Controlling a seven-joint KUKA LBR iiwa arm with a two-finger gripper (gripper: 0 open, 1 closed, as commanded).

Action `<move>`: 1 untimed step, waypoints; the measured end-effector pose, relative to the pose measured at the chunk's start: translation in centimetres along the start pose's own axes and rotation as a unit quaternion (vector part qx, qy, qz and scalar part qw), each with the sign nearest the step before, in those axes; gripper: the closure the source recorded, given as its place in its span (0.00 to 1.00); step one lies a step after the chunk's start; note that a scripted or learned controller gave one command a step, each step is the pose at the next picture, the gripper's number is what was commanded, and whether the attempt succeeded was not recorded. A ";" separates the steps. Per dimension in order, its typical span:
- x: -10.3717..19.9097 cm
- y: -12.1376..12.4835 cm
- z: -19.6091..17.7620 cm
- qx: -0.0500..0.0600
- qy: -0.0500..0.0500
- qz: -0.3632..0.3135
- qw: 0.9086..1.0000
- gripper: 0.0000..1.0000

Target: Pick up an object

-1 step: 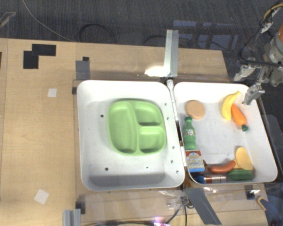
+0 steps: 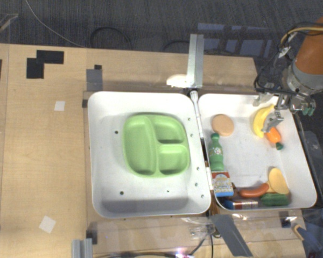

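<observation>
Toy banana (image 2: 260, 120) beside toy carrot (image 2: 273, 136) in right bin (image 2: 242, 160): likely light, rigid, slick plastic, best pinched mid-curve; gripper (image 2: 274, 118) directly above, finger state indiscernible.

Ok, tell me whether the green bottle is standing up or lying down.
Lying down. The green bottle lies flat on the right bin's floor along the left wall, cap toward the far end.

grey arm (image 2: 304, 79), orange band, black cables

Looking down at a slant from above the bench (image 2: 37, 160), taking in both white bins (image 2: 105, 198) whole (arm (image 2: 315, 58) entering at right); sitting fairly high, probably, judging by framing.
</observation>
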State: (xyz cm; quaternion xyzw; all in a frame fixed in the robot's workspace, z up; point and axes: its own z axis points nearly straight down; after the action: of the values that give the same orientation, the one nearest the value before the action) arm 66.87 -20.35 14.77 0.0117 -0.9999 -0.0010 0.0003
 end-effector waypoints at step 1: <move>0.0 -0.2 6.0 0.001 0.001 0.038 0.999 0.00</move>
State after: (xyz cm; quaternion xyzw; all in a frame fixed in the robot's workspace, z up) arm 66.85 -20.59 8.76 -0.0263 -0.9997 0.0002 0.0017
